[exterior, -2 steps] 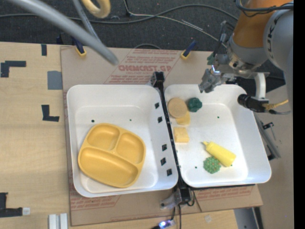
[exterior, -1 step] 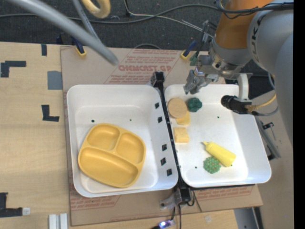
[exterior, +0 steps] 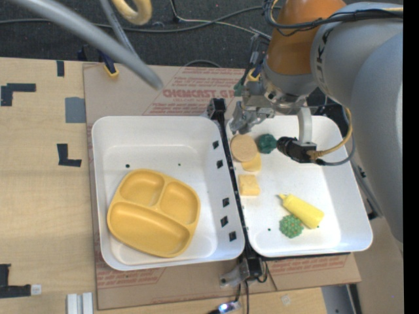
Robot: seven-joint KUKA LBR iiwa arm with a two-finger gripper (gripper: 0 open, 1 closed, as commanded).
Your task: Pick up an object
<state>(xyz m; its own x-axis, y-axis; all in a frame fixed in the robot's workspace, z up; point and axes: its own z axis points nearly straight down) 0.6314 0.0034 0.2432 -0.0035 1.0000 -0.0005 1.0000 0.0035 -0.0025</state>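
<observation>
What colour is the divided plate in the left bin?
Yellow. The divided plate shows plainly in the camera view, lying in the left bin.

Two bins [exterior: 157, 126], one tray [exterior: 154, 211]

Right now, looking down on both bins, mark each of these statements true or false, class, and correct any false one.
1. The yellow divided plate lies in the left bin. True.
2. The yellow bottle lies in the left bin. False: it lies in the right bin.
3. The gripper hangs over the right bin's far left corner. True.
4. The green ball sits on the divided plate. False: it sits beside the yellow bottle.
5. A tan round disc lies just below the gripper. True.
</observation>
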